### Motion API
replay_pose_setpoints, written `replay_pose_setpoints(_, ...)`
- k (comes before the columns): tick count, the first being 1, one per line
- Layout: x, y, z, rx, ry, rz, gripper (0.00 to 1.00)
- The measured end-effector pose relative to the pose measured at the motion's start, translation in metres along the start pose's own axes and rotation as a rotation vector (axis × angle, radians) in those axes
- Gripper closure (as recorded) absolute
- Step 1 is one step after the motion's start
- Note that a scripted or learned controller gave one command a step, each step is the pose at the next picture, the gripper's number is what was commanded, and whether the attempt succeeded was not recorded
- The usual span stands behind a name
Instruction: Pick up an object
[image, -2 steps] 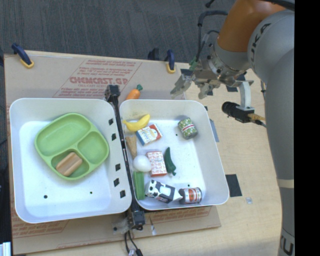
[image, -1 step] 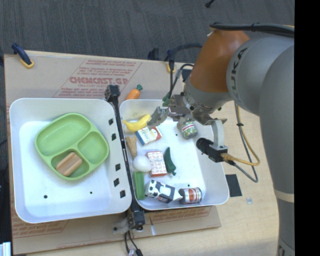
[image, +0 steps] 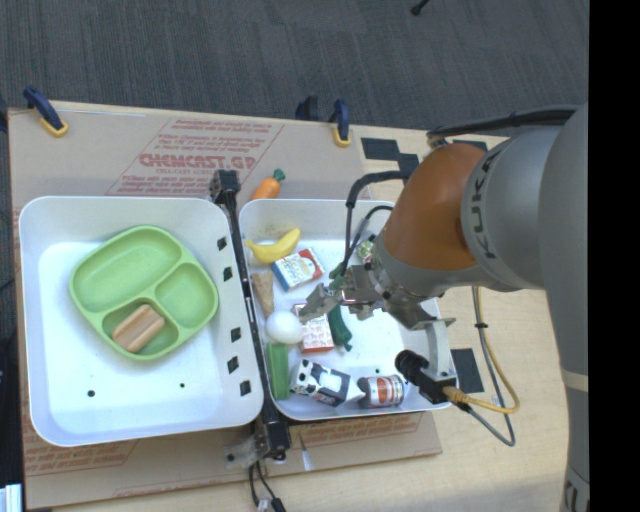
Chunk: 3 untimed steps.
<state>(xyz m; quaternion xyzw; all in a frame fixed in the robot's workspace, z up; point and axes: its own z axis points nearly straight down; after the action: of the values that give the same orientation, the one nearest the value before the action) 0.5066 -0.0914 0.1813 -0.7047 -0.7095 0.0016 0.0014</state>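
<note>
1. The arm (image: 500, 215) is nearest the camera: a grey body with an orange band, reaching in from the right and hanging over the right bin (image: 400, 405).
2. The gripper (image: 335, 300) sits low over the middle of the right bin. Its fingers look slightly parted, but I cannot tell how far, and nothing shows clearly between them.
3. Just left of the gripper, in the right bin, lies a white egg (image: 283, 327).
4. Right below the gripper lie a dark green piece (image: 341, 328) and a red-and-white packet (image: 317, 337), touching each other.
5. Above the gripper, near the bin's far wall, lies a yellow banana (image: 275, 246), with a small red, white and blue carton (image: 298, 269) just beneath it.
6. Along the right bin's left wall, below the egg, stands a green stick (image: 277, 368).
7. At the bin's near wall lie a black-and-white toy (image: 320, 382) and a small can (image: 382, 391) on its side, near each other.
8. Outside the right bin, just past its far left corner, an orange carrot (image: 267, 185) rests on the bench.
9. Left of the right bin, the left bin (image: 60, 410) holds a green divided plate (image: 145, 290), with a tan bread-like piece (image: 137, 327) in the plate's near compartment.
</note>
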Motion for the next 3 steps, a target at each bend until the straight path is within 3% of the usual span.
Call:
replay_pose_setpoints(1,-0.061,-0.028,0.086,0.001,0.001,0.001,0.0)
replay_pose_setpoints(2,-0.061,-0.027,0.075,-0.001,0.0,-0.007,1.0)
replay_pose_setpoints(3,-0.067,-0.03,-0.047,-0.006,-0.001,0.001,1.0)
